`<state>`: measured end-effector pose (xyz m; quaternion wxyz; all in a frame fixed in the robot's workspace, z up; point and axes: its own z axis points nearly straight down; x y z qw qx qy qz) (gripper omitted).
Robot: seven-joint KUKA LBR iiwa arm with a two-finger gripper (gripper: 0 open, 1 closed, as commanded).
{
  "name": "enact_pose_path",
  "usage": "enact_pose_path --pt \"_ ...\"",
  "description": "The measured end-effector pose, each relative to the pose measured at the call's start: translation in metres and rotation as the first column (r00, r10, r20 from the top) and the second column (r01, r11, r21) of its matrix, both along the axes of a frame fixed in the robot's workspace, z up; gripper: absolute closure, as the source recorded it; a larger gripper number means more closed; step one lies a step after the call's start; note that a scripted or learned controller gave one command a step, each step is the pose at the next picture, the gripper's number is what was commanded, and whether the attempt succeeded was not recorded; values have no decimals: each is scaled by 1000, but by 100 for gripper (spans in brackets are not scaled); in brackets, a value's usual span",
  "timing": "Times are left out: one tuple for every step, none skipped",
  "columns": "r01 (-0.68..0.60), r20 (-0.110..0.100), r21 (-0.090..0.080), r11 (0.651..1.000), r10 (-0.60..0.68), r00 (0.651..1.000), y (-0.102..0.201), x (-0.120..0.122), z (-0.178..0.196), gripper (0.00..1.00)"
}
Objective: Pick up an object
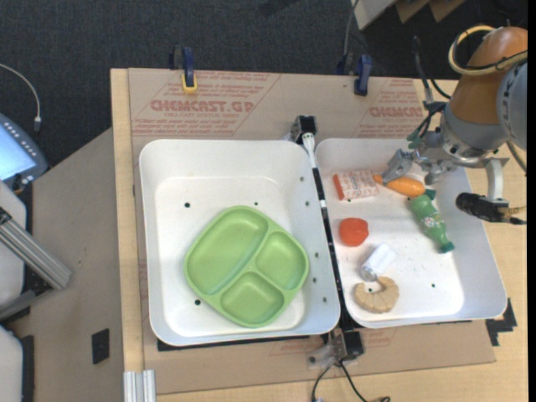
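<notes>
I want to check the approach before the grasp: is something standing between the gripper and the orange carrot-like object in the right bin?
Nothing visible does. The gripper is right at the orange object, at the far side of the right bin. The green bottle lies just beside it, and the snack packet is apart.

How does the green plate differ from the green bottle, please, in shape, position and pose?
The green plate is broad and flat with three compartments, while the green bottle is slim and elongated. The plate lies alone in the left bin; the bottle lies on its side in the right bin, next to an orange carrot-like toy near the gripper. The plate is much the larger. Both are green and rest on a white bin floor.
</notes>
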<state>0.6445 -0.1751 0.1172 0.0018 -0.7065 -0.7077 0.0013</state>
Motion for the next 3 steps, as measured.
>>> enact_pose_path --pt "1 0 0 1000 -1 1000 1 -1 -35 0" --pt "-1 -4 -1 1000 1 1000 0 -1 -23 100" --pt "2 10 -3 1000 -2 1000 0 -10 27 100"
